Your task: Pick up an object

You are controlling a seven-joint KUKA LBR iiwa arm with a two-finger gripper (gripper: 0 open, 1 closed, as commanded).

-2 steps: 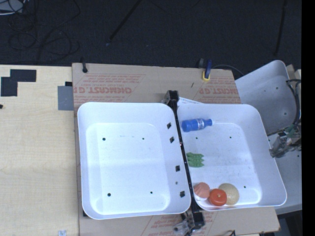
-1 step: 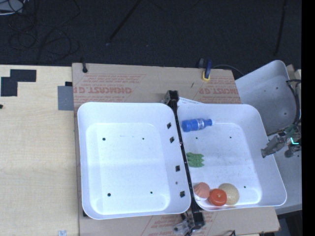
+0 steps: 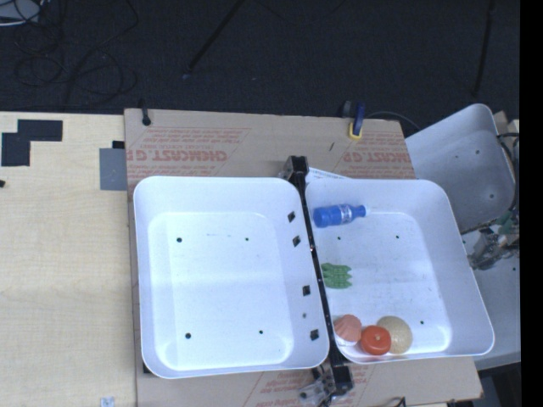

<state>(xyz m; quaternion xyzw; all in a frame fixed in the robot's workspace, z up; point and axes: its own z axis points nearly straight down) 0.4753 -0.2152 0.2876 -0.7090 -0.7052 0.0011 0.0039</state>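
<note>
Seemingly every candidate for picking lies in the right bin (image 3: 441,227), seen from the fixed camera above the table (image 3: 59,253). A blue bottle (image 3: 338,215) lies on its side near the bin's far left corner, just beside the divider clips; it looks like light, stiff plastic, smooth and liable to roll, so closing across its round body midway along seems the safest hold. A small green piece (image 3: 336,275) lies flat close to the left wall, low and probably soft, hard to get fingers under. Three rounded items crowd the near left corner: a pinkish one (image 3: 347,327), a red one (image 3: 375,340) and a pale yellowish one (image 3: 396,332), touching or nearly so. They look light and smooth, and their crowding leaves little gap for fingers.

The bottle and green piece sit close to the left wall, which limits approach from that side. The middle and right of this bin are open floor, giving ample room to descend. The left bin (image 3: 212,202) is bare white floor. As for the pincer, I cannot tell its state.
</note>
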